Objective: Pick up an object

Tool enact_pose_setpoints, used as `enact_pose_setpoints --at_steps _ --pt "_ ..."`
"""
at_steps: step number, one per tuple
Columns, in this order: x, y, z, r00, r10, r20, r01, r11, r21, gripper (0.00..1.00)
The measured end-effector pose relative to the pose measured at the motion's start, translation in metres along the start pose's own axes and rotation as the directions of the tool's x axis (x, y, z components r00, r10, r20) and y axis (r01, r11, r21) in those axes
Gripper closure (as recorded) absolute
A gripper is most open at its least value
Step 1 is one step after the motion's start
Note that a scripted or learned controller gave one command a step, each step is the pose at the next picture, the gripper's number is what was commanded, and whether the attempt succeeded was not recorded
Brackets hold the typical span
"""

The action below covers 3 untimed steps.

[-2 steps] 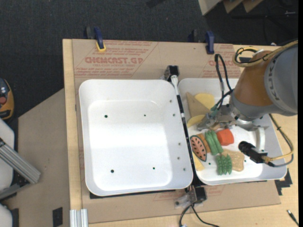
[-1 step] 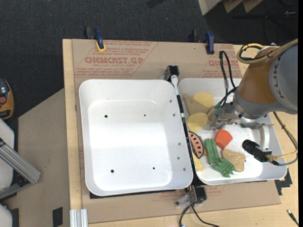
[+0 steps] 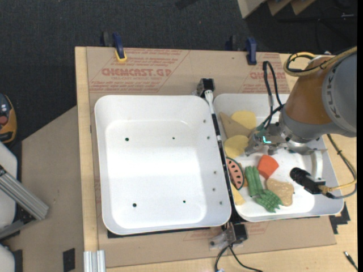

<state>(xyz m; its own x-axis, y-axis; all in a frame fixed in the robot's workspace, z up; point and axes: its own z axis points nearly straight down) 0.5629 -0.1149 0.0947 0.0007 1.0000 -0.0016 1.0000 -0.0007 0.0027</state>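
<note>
- You are looking at 2 bins: the left bin (image 3: pixel 153 163) is carrying nothing you could grab, and the right bin (image 3: pixel 306 208) is holding every candidate object.
- The gripper (image 3: pixel 258 142) is hanging low over the right bin's middle, near its left wall; whether it is released or clenched cannot be told, since the wrist is covering it.
- A yellow piece (image 3: pixel 236 146) is lying just beside the gripper, another yellow piece (image 3: pixel 245 118) is sitting toward the far edge, and the orange block (image 3: pixel 267 165), green pieces (image 3: pixel 261 190), tan piece (image 3: pixel 282 190) and watermelon slice (image 3: pixel 236 173) are crowding the near half.
- You are risking a glancing close here: the yellow piece looks flat and could be slipping aside or wedging against the left wall.
- Crowded neighbours could be getting nudged or pinched instead.
</note>
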Motion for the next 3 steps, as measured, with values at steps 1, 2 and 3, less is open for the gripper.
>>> enact_pose_setpoints --at_steps 1,2,3 --pt "0.022 0.065 0.01 1.0 -0.003 0.0 0.003 1.0 -0.002 0.0" --pt "0.022 0.063 -0.001 1.0 -0.002 -0.001 0.002 1.0 -0.001 1.0" --pt "0.09 0.106 -0.094 1.0 -0.005 -0.001 0.005 1.0 -0.005 1.0"
